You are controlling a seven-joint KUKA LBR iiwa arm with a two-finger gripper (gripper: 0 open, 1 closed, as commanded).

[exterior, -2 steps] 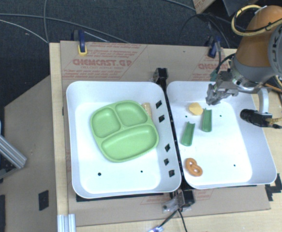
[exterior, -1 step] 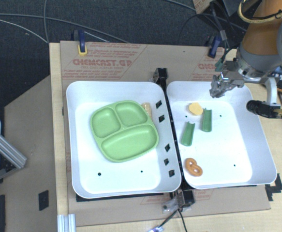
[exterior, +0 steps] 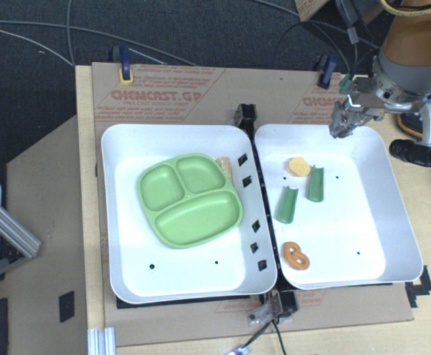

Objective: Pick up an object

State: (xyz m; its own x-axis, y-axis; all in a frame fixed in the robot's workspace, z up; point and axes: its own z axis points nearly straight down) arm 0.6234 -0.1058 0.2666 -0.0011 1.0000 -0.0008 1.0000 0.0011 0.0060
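Two white bins are seen side by side from the overhead camera. A green divided plate [exterior: 191, 200] is laid in the left bin [exterior: 126, 265], with a small tan piece [exterior: 224, 168] tucked at its upper right edge. Four small items are scattered in the right bin [exterior: 378, 220]: a yellow round piece [exterior: 299, 166], two green sticks [exterior: 316, 184] [exterior: 287, 204] and a pretzel [exterior: 296, 255] (nearest the front). The gripper [exterior: 342, 126] is parked over that bin's back rim, nothing seen in it; whether it's spread or pressed together can't be told.
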